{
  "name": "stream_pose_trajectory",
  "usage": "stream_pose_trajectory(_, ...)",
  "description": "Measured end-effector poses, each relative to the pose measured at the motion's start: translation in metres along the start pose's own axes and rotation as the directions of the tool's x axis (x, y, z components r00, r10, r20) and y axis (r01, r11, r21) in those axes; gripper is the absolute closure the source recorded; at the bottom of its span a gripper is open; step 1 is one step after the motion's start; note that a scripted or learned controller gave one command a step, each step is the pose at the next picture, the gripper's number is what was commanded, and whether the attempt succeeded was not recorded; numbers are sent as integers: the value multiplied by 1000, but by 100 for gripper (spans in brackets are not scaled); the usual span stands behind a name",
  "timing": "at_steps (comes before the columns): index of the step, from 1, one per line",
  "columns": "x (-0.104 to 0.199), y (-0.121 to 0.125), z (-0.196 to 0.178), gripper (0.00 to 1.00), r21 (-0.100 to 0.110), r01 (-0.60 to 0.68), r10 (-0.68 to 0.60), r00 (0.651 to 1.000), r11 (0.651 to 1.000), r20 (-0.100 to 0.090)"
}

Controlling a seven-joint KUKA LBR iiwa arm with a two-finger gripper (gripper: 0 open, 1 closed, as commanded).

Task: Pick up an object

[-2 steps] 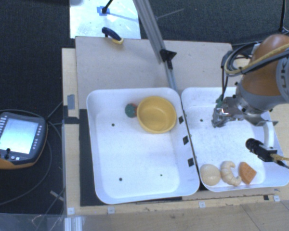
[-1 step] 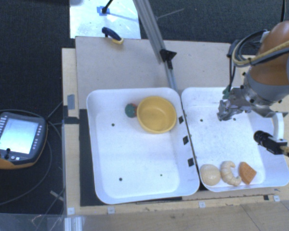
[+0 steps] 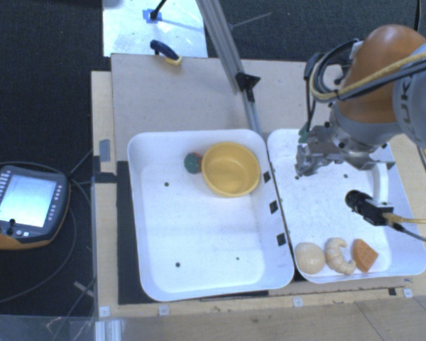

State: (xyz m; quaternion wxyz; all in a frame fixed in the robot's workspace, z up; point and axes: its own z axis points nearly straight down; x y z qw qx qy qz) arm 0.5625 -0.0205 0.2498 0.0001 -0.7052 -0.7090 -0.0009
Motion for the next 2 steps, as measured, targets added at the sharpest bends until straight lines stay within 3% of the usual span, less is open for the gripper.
stream_pose_trajectory(1,52,-7,15,100,1,0,0,1000,1000,0)
stream_pose_trajectory(2,102,-11,7,100,1,-1,1,1000,1000,0)
